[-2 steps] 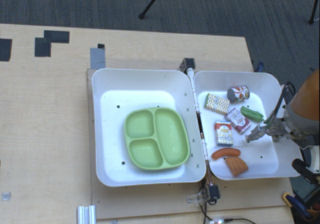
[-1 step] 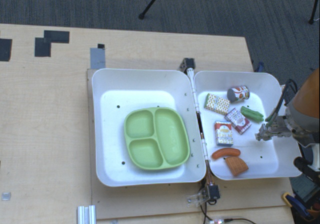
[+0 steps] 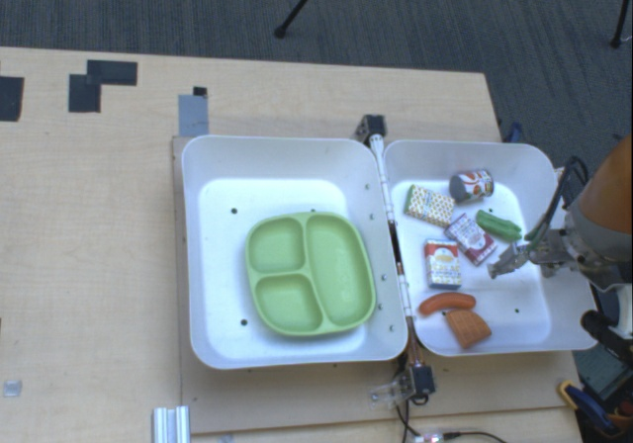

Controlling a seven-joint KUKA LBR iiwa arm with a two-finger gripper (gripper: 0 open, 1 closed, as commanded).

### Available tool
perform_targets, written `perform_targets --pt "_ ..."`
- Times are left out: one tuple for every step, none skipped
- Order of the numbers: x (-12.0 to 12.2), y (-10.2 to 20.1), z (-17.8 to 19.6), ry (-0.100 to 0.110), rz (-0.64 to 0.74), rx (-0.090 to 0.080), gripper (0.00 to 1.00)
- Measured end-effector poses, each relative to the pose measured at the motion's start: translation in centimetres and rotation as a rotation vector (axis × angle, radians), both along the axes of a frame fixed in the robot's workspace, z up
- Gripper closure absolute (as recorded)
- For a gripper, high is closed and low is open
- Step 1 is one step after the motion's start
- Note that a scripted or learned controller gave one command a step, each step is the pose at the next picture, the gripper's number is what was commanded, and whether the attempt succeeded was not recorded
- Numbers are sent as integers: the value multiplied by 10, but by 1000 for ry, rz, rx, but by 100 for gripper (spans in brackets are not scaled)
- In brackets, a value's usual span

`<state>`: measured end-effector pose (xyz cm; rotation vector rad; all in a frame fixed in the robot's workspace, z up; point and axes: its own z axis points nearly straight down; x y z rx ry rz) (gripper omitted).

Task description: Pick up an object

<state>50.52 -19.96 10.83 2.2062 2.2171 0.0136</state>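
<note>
The gripper [image 3: 504,264] hangs low over the right bin [image 3: 534,332], beside a green pepper [image 3: 497,225]. I cannot tell how its grasp stands. A green divided plate [image 3: 310,273] lies in the left bin [image 3: 213,263].

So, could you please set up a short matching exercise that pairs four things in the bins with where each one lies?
Things:
1. green divided plate
2. can
3. sausage
4. green pepper

Places:
A. far end of the right bin, near its rim
B. left bin, in its middle
C. near end of the right bin, beside a brown piece
D. right bin, just below the can, close to the gripper

Pairs: 1-B, 2-A, 3-C, 4-D
</note>
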Motion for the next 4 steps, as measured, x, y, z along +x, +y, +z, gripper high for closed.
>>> perform_targets --pt "-16 50 -22 7 -2 1 0" --pt "-14 50 -10 1 0 0 100" --pt "-14 50 -10 2 0 1 0" --pt "-13 51 0 -2 2 0 100"
